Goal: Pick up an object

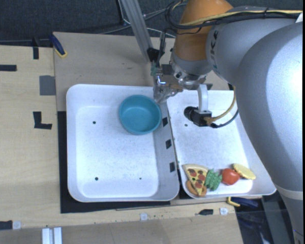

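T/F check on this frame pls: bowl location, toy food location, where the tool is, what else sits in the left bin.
1. The blue bowl sits in the left bin. True.
2. The bowl lies in the bin's near-left corner. False: it is toward the far right corner, beside the divide between the bins.
3. The pizza slice, tomato and other toy food are in the right bin. True.
4. The toy food is spread across the far end of its bin. False: it is clustered along the near edge.
5. The tool is by the bowl's far right rim. True.

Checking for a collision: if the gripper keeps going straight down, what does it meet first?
Probably the right rim of the blue bowl, just under the gripper; depth is hard to judge.
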You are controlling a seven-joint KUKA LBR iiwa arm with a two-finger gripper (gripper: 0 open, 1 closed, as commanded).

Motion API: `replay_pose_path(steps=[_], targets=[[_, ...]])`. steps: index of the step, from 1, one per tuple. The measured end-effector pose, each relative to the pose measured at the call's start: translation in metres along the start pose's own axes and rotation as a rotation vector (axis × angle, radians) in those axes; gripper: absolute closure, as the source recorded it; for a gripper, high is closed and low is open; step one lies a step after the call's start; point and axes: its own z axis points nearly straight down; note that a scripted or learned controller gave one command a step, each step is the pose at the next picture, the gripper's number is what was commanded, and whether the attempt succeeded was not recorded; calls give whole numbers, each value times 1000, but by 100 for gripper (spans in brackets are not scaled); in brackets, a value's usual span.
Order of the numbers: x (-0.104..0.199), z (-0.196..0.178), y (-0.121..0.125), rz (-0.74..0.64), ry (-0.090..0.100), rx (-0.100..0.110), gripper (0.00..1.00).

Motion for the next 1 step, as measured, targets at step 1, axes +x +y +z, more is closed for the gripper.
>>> replay_pose_path(steps=[1], targets=[[43,-5,-3,1,0,0,100]])
